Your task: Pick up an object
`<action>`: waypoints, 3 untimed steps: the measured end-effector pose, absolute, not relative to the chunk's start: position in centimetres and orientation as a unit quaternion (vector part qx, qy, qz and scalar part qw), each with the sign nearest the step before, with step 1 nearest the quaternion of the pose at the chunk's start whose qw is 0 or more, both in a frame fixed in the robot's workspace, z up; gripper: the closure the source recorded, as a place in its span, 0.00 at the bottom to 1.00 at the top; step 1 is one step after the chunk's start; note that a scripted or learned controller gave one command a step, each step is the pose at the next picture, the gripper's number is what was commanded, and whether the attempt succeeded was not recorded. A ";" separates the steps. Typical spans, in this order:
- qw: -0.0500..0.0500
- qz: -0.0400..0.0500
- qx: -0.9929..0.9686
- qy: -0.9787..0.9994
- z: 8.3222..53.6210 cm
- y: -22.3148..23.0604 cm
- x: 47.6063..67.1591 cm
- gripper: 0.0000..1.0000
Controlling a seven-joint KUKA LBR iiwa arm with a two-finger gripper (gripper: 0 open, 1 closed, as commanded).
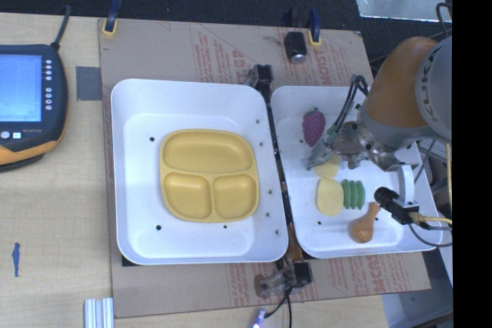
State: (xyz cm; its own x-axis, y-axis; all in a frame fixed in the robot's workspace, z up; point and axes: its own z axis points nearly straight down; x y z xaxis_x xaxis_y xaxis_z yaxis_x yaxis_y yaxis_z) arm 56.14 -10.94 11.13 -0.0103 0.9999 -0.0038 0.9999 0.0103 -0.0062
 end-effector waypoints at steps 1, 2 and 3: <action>0.001 0.001 -0.705 -0.709 9.2 -10.8 60.1 0.00; 0.001 0.002 -0.705 -0.709 10.2 -10.9 60.2 1.00; 0.001 0.002 -0.705 -0.710 10.2 -10.9 60.2 0.00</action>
